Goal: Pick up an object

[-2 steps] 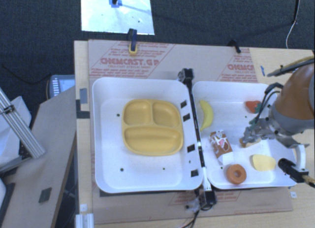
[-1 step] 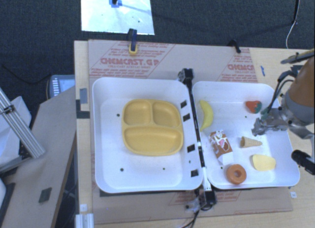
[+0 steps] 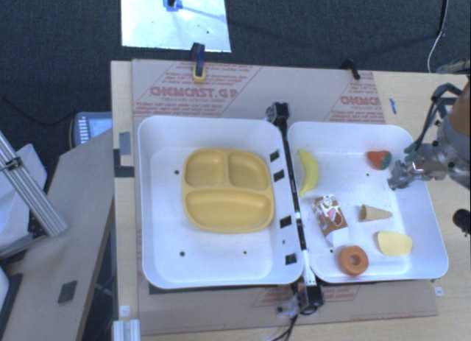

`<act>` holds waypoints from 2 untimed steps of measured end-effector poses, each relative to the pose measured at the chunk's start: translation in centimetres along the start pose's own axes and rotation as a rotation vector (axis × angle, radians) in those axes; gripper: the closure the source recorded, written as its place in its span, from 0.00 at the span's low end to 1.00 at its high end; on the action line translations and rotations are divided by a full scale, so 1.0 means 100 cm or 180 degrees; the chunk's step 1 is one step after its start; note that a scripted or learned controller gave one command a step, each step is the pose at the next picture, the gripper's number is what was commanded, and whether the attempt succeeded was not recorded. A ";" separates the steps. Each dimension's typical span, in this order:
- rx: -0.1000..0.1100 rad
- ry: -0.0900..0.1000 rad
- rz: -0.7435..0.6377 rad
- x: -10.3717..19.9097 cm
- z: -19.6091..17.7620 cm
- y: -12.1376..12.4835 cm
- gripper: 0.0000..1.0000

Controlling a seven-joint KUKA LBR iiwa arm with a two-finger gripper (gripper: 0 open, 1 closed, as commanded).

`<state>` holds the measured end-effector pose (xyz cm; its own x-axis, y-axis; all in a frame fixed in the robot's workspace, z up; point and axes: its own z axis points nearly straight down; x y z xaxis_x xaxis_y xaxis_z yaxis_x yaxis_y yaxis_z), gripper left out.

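I hold the gripper [image 3: 401,175] just right of the strawberry [image 3: 379,159], in the right bin [image 3: 434,258] | grip state: cannot tell | I should centre over it, descend straight.

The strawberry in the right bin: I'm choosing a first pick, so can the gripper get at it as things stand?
Probably yes. The strawberry lies apart from the other items, just beside the gripper, with bare bin floor around it.
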<state>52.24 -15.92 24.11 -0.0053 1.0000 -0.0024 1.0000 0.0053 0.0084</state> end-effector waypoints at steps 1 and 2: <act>0.0001 -0.0001 -0.0001 -0.001 -0.054 0.002 1.00; 0.0014 0.0009 -0.0013 0.051 -0.055 0.018 1.00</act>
<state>53.95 -10.82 29.56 -0.0094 1.0000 0.0004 0.9999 0.0094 0.0039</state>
